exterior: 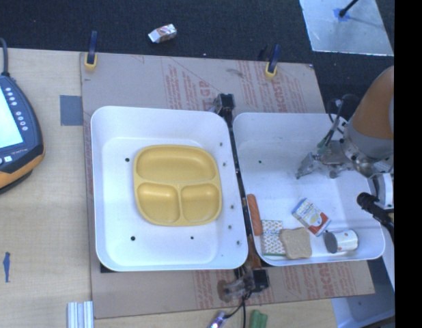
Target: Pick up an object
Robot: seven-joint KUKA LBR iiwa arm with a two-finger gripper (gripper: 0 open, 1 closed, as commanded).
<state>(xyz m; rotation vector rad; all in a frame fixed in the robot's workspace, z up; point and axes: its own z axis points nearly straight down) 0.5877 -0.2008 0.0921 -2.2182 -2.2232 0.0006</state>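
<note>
Tool [319,164] hovers apparently above and well apart from small carton [311,216].

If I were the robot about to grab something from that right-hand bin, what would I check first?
1. Things to pick lie in the right bin: ok. A small carton, a toast slice, a hot dog and a white cup.
2. Gripper is above that bin: ok.
3. Gripper is over an item: not ok, it hangs above bare floor.
4. Fingers open or shut: cannot tell.
5. Items apart enough to grasp: carton ok; the toast overlaps a checkered piece.
</note>
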